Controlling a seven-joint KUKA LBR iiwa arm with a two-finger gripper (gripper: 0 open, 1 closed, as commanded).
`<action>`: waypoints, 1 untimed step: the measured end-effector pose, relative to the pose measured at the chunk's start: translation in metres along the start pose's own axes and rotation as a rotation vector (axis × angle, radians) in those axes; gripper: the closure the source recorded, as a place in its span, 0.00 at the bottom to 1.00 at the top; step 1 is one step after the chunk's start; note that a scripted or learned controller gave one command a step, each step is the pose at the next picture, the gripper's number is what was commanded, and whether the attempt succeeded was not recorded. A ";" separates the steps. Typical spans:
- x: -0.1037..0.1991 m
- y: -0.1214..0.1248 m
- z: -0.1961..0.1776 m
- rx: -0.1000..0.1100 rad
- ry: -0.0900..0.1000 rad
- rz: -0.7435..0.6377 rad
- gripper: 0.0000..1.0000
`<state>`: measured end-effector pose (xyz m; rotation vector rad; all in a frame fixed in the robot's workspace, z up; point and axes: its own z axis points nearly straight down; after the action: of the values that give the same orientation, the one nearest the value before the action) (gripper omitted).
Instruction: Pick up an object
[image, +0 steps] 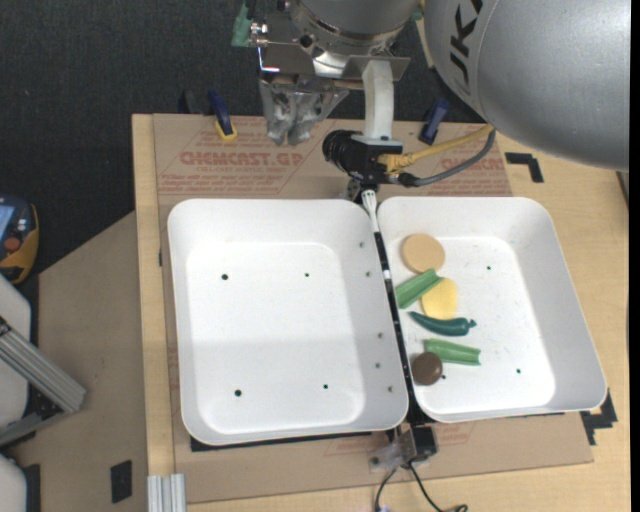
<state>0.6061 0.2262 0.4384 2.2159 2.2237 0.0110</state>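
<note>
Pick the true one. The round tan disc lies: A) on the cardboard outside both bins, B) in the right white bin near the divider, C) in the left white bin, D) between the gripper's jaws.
B: the round tan disc rests inside the right white bin, close to the divider, above the green pieces.

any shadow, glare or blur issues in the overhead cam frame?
Camera view: a soft shadow band darkens the lower part of the left bin; the right bin is evenly lit with no harsh glare; the arm, close to the lens, looks large and soft; the gripper at the top edge is slightly blurred.
</note>
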 end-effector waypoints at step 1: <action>-0.085 -0.078 -0.106 -0.006 0.000 0.009 1.00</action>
<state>0.5280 0.1409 0.5434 2.2236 2.2103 0.0182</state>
